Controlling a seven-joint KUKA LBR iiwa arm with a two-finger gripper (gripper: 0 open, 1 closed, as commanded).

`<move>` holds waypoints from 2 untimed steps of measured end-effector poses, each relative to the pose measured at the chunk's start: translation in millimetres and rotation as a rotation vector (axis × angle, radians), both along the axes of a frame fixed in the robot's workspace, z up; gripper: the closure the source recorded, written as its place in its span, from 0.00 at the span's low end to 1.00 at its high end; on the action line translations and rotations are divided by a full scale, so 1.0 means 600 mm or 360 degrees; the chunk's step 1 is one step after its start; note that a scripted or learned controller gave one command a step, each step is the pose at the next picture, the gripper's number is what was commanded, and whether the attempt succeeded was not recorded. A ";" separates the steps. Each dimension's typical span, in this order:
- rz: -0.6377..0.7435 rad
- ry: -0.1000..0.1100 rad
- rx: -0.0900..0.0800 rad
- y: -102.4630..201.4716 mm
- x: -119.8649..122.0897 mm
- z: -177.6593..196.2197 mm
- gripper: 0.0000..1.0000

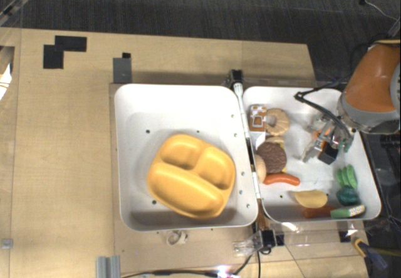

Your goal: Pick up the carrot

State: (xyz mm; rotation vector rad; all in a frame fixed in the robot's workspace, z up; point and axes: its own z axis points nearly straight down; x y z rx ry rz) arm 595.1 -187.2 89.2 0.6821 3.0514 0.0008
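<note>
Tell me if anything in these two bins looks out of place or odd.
The big yellow bread-shaped plastic loaf sits alone in the left white bin, tilted, while all the small toy foods, including the orange carrot, crowd the right white bin. Nothing looks spilled or broken.

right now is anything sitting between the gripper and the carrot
Nothing visible blocks it. The gripper hangs over the right bin, and bare white floor lies between it and the carrot. The brown patty sits just above the carrot, close beside it rather than in the path.
</note>
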 end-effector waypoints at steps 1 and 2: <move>0.0009 -0.0023 -0.0005 0.002 0.008 0.024 1.00; 0.0010 -0.0021 -0.0005 0.002 0.008 0.023 0.00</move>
